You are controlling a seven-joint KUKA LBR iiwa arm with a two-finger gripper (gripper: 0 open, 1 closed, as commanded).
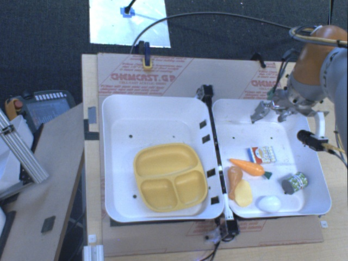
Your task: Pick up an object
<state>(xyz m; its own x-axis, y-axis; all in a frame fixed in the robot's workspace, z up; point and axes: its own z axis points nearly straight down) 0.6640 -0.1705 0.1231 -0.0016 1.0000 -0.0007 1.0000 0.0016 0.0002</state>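
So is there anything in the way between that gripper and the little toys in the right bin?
Nothing visible. The gripper hangs over the far end of the right bin, and bare white floor lies between it and the nearest items, the small box and the carrot.

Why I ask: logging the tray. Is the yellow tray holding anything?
Empty. The yellow tray in the left bin shows three bare compartments.

Both white bins point(157, 110) look like smooth, faintly glossy plastic, the yellow divided tray point(169, 176) a matt plastic, the board point(179, 72) under them printed brown paper, the floor point(49, 31) dark rough carpet.
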